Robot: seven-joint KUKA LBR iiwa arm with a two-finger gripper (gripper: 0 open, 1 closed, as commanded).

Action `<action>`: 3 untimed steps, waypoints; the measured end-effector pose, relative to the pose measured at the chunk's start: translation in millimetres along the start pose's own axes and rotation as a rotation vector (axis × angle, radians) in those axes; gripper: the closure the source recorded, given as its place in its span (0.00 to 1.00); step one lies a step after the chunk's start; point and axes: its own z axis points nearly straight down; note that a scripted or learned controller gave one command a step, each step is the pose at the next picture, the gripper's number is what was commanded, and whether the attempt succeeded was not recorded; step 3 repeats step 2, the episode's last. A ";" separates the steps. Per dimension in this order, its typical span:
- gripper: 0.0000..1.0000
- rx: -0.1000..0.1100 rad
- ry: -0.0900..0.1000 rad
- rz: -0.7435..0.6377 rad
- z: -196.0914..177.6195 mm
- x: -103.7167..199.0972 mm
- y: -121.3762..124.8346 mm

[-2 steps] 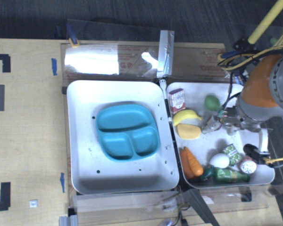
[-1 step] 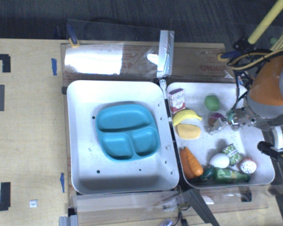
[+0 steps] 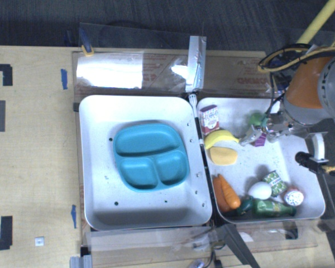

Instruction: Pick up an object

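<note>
Down front, carrot [image 3: 226, 193] and egg [image 3: 261, 191] lie untouched; gripper [image 3: 259, 134] (grip: cannot tell) sits low, nothing lifted yet.

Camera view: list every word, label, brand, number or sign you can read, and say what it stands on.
None can be read.
Small carton in the right bin: purple and white label, print too blurred.
Round can top: red and white marking, too small.
Green packet: white patches, illegible.
Cardboard strip behind the bins: faint reddish printing, too washed out.
Blue divided tray: no text.
</note>
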 end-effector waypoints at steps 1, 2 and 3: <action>1.00 -0.006 -0.003 -0.002 -13.1 -0.3 1.9; 1.00 -0.003 0.000 0.222 -114.7 54.4 14.6; 1.00 -0.003 0.000 0.222 -114.7 54.4 14.6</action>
